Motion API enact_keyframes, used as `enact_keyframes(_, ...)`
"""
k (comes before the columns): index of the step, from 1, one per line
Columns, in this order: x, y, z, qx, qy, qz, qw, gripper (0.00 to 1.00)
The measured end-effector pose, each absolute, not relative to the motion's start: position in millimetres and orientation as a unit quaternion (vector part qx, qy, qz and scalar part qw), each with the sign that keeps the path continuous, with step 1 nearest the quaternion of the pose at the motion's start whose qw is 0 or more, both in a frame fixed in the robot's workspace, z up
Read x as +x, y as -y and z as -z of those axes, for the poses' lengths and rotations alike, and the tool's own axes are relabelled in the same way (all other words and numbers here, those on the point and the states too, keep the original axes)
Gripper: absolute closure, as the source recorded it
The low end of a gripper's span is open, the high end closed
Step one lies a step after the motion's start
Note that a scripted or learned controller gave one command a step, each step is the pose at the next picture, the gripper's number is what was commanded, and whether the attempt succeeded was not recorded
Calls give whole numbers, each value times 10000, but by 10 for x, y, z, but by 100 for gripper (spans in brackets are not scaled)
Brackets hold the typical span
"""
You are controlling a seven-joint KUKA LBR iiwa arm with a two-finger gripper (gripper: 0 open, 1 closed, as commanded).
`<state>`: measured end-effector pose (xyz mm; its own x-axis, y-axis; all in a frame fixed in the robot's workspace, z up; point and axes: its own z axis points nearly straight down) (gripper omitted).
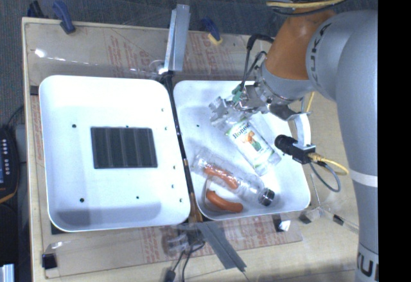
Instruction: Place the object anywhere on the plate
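The task is sitting at its start: nothing is lying on the plate (124, 147), which is resting dark and bare in the left bin (77, 101), well away from the tool (226, 106) on the far side of the wall between the bins. The arm (340, 49) is reaching into the right bin (196, 123) and is holding the tool low over that bin's far end. Just beside the tool, toward the near edge, a labelled bottle (252, 141) is lying on its side. Its upper end seems to be touching or sitting under the tool, though the metal parts are blurring together there and I cannot tell whether the tool is apart, together or clamped on anything. Farther from the tool, near the bin's front rim, a clear bottle (236, 179) is lying across two orange pieces (225, 202). Which of these is the object the task means is not certain; the labelled bottle, being closest to the tool, looks the likeliest. Judging from this, everything is remaining to be done: securing a grip, lifting clear of the bin, carrying across the dividing wall, and setting the object down on the plate.
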<state>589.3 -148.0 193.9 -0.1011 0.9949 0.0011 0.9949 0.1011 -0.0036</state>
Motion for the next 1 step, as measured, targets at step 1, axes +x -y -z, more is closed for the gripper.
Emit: enact_keyframes(1,5263,599,-1904,-6109,7917,-17,24,100)
